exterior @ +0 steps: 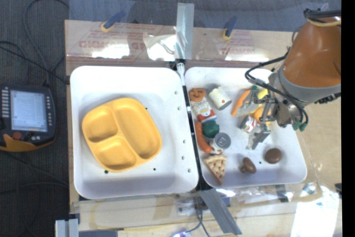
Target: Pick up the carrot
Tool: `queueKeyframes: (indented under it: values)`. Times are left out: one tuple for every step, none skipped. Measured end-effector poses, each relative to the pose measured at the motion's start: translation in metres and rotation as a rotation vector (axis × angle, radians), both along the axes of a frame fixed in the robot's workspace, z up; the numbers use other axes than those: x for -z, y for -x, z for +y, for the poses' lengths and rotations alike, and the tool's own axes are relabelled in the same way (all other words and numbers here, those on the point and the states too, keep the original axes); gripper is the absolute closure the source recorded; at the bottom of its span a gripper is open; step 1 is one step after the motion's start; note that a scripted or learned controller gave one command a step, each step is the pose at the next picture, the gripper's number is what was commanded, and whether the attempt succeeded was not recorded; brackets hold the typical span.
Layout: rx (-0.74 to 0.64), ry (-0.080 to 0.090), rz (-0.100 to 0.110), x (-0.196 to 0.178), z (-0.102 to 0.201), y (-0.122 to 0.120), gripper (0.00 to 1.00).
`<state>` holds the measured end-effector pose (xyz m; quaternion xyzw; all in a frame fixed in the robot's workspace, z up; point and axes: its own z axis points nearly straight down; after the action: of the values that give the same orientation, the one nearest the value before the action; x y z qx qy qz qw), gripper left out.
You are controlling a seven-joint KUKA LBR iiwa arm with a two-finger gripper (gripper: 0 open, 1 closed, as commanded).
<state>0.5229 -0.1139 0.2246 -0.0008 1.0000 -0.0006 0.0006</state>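
The carrot (242,101) is a small orange stick that lies slanted in the upper middle of the right bin (294,172). My gripper (257,133) hangs over the same bin, just right of and below the carrot, at the end of the grey arm with its orange band (317,55). Its fingers (252,142) point down and to the left, look open, and hold nothing. A yellow-and-orange piece (254,112) lies between the carrot and the gripper, partly hidden by the wrist.
The right bin also holds a white cylinder (220,97), a red-and-white bottle (203,111), a green piece (211,129), a grey can (222,140), a sausage (202,140), a pizza slice (216,166) and two brown lumps (248,165) (272,155). A yellow divided plate (121,133) lies in the left bin.
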Motion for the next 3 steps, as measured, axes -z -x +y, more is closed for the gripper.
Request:
queueKeyframes:
  values:
    - [0.199, -0.002, 0.009, 0.102, -0.024, -0.043, 0.0]
    - [0.268, 0.0, -0.014, 0.134, -0.057, -0.117, 0.0]
    - [0.265, 0.004, -0.023, 0.121, -0.056, -0.12, 1.0]
